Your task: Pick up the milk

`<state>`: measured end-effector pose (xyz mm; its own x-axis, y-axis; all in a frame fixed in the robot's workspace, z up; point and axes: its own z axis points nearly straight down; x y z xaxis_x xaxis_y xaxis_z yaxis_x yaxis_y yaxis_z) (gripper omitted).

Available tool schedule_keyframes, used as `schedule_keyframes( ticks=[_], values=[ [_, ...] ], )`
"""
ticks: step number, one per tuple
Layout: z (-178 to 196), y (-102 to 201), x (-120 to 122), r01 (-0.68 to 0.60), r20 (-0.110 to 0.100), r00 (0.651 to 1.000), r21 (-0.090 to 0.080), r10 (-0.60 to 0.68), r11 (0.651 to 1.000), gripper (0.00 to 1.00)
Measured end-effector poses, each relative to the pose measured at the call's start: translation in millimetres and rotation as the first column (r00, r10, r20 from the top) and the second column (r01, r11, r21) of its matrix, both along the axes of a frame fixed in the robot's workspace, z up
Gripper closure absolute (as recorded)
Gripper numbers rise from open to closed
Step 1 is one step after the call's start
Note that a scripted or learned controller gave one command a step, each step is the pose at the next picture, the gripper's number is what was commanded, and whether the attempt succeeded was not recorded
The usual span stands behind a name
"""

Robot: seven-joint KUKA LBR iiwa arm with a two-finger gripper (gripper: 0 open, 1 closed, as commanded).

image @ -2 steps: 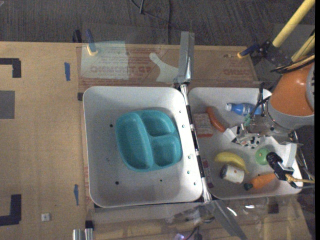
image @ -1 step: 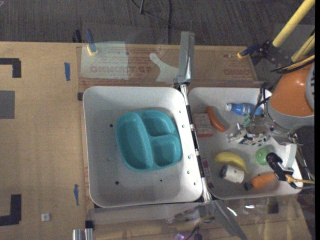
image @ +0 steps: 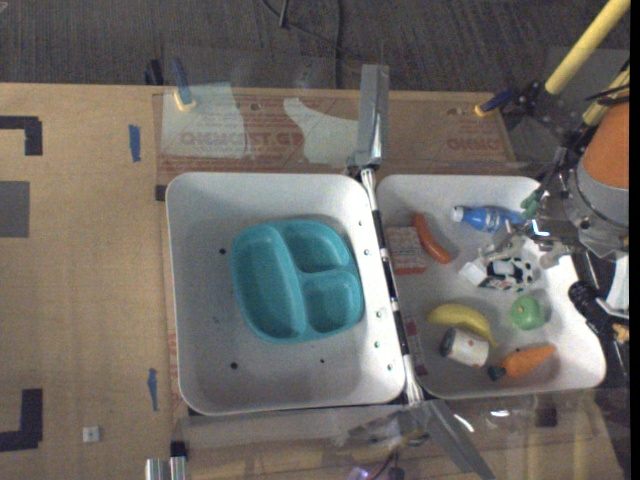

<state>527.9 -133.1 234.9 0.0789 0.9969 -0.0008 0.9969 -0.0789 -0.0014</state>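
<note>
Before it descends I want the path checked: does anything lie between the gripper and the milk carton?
Nothing visible does. The gripper is right above the cow-patterned milk carton in the right bin. The blue bottle lies just behind it and the green apple just in front, both close beside the carton, not over it.

Left of the gripper: teal tray in the left bin; nearer, sausage, blue bottle; below it, banana, carrot.
</note>
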Motion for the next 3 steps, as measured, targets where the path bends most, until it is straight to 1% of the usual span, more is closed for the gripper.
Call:
schedule_keyframes(
  ticks=[1,2,3],
  values=[
    [-60.9,-17.0,17.0,-0.069,-0.002,0.998,0.002,0.069,0.998,0.0],
    [-115.7,-51.0,43.7,-0.007,0.038,0.999,-0.011,0.007,1.0,0.0],
    [-127.6,-63.5,58.8,-0.028,0.04,0.999,-0.009,0.028,1.0,0.0]
  ],
)
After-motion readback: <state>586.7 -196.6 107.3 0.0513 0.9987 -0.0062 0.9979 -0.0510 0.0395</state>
